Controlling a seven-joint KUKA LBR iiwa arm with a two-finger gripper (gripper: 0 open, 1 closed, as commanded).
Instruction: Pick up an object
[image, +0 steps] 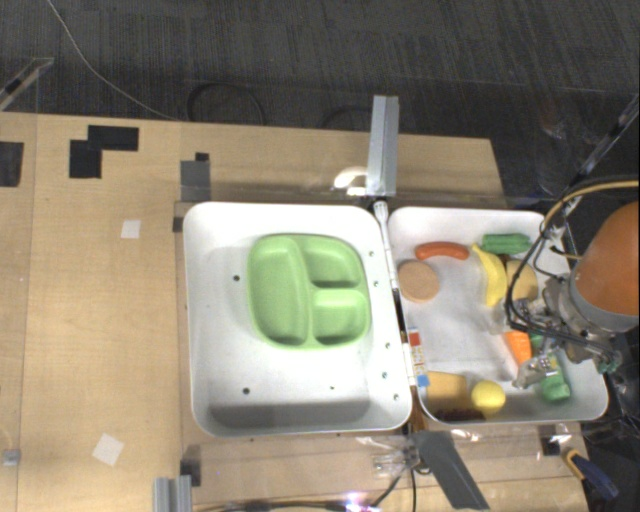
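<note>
While arm hangs over rt bin (452, 345), fingers (535, 372) by carrot (517, 346); grip state can't tell.

room and clutter across the two bins

the left bin (210, 330) is taken up in its middle by a green divided tray (305, 290), leaving bare white floor round it — widest along the near edge and left side. the right bin (455, 330) has open floor in its centre, ringed by a sausage (441, 251), a round brown cookie (419, 281), a banana (489, 275) and a green piece (504, 243) at the far end, a lemon (488, 397) and a brown block (447, 385) near the front wall — while the arm (605, 275), its cables and the gripper (538, 365) crowd the right side over an orange carrot (518, 346) and a green block (555, 388).
</note>
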